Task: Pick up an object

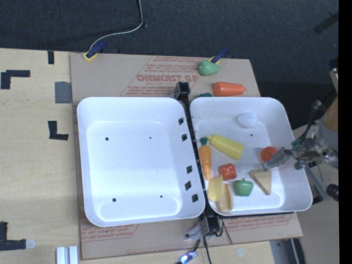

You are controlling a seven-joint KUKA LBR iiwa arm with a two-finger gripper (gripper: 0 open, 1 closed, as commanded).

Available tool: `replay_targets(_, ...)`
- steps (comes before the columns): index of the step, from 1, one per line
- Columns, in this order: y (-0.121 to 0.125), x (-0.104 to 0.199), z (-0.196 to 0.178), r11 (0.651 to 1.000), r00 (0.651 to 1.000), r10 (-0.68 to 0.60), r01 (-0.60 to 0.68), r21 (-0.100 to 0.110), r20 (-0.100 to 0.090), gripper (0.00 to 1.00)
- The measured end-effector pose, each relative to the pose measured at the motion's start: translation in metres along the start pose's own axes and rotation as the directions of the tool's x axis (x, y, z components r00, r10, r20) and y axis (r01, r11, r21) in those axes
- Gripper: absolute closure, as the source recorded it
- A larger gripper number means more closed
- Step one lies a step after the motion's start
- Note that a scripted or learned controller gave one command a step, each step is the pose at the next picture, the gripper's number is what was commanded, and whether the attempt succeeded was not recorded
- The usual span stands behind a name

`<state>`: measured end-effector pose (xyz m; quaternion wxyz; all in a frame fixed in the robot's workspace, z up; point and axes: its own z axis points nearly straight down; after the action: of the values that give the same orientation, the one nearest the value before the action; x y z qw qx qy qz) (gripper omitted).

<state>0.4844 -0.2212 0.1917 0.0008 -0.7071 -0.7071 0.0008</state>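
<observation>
The right bin (279, 110) holds several toy foods: a yellow bottle (225, 146), an orange carrot (205, 161), a red pepper (227, 171), a green apple (243, 187), a tan wedge (263, 181), a red tomato (267, 153), a white egg shape (246, 119) and a yellow piece (215, 189). My gripper (279, 157) reaches in over the bin's right edge. Its tip is low, right beside the tomato and just above the wedge. I see nothing lifted.
The left bin (88, 114) stands beside the right one, joined by a black clip strip (190, 164). Behind the bins, on the cardboard, lie a green toy (208, 67) and an orange carrot-like toy (228, 89). A cable runs across the dark floor behind.
</observation>
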Motion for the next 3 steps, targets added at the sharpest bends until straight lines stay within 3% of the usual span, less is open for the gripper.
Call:
replay_targets(1,-0.002,0.096,0.058,1.0,1.0,-0.008,0.008,0.006,-0.007,0.0)
replay_targets(2,0.009,0.118,0.11,1.0,1.0,-0.002,0.002,0.0,0.001,0.0)
replay_targets(3,0.009,0.117,0.096,1.0,1.0,0.0,0.0,-0.002,0.001,1.0)
